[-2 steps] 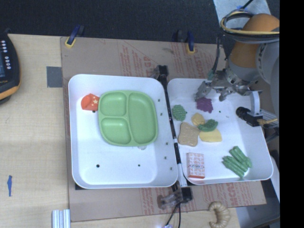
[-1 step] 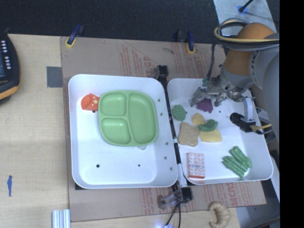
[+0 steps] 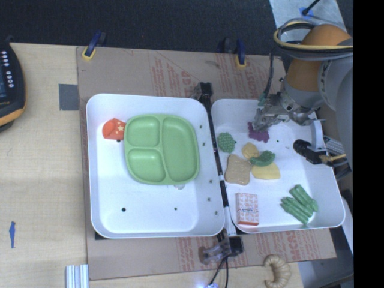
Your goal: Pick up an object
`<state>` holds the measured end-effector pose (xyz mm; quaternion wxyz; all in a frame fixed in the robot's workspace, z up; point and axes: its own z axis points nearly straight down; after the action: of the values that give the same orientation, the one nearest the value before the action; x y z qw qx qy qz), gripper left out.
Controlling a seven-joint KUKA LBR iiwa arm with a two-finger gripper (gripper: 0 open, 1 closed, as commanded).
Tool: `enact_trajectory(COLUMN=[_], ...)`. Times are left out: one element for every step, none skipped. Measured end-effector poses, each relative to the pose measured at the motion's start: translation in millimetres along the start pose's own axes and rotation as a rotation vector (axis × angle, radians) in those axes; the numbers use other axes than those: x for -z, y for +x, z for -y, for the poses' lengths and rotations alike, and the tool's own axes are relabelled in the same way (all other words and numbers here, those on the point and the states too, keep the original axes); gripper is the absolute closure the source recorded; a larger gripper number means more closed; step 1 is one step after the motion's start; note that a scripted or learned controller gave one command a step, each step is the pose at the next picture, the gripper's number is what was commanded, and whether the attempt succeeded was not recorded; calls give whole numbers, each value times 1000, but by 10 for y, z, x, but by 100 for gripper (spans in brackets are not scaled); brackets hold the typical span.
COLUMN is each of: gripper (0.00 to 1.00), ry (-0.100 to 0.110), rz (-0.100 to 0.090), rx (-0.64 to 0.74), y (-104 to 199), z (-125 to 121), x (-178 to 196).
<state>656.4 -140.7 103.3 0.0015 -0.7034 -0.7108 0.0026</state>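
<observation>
Here the gripper (image 3: 262, 122) hangs just above the purple toy (image 3: 259, 134).

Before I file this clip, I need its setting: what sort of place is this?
Probably a robot-grasping lab bench: two shallow white bins clamped onto cardboard, toy food such as a green bean bundle, and a grey arm with an orange band.

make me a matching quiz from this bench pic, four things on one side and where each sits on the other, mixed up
Things:
1. green divided plate
2. red toy
3. green bean pods
4. purple toy

Places:
A. right bin, near corner at right
B. left bin, middle
C. right bin, far side under the pincer
D. left bin, against the plate's left edge

Pairs: 1-B, 2-D, 3-A, 4-C
</observation>
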Motion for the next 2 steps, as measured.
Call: enact_trajectory(gripper=[0, 100], ry=[0, 1], rz=[0, 1], rx=[0, 2], y=[-1, -7], z=[1, -2], x=[-3, 109])
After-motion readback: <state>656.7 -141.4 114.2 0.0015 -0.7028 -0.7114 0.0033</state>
